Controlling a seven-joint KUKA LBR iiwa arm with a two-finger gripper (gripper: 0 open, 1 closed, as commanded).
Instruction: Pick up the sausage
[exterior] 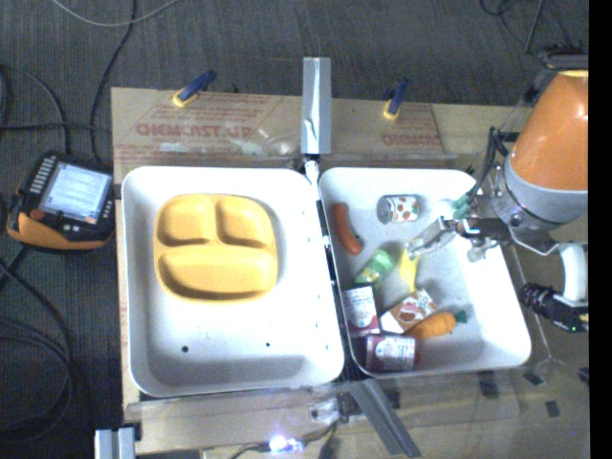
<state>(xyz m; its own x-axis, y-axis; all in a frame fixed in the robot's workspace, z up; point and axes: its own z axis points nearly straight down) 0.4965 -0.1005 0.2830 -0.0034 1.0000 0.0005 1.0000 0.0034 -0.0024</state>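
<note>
1. Over the right bin (497, 328), I have my gripper (426, 243) hanging near the bin's middle, its fingers pointing toward the view's left. Its two fingers look parted by a modest gap, and I see nothing between them; it grips nothing at this moment.

2. Just below the fingertips sit a yellow piece, perhaps a banana (409, 273), and a green bottle (376, 266). The fingers seem to be above them, but I cannot tell from this slant whether they touch.

3. Up from the gripper lies a small can (401, 208) on its side.

4. Further left, close to the bin's left wall, lies the sausage (346, 229). It is reddish-orange, long and slim, set at a slant, and apart from the green bottle below it.

5. I judge the sausage to be a light toy, smooth and likely slippery, with a rounded skin that could roll out of a pinch. I would take it across its middle, fingers closing over the narrow width, with the jaws turned square to its long axis.

6. Near the bin's front edge are a carrot (432, 326), a carton (411, 310) and two more cans (361, 306).

7. Beyond, the left bin (143, 352) holds a yellow tray (217, 247).
</note>
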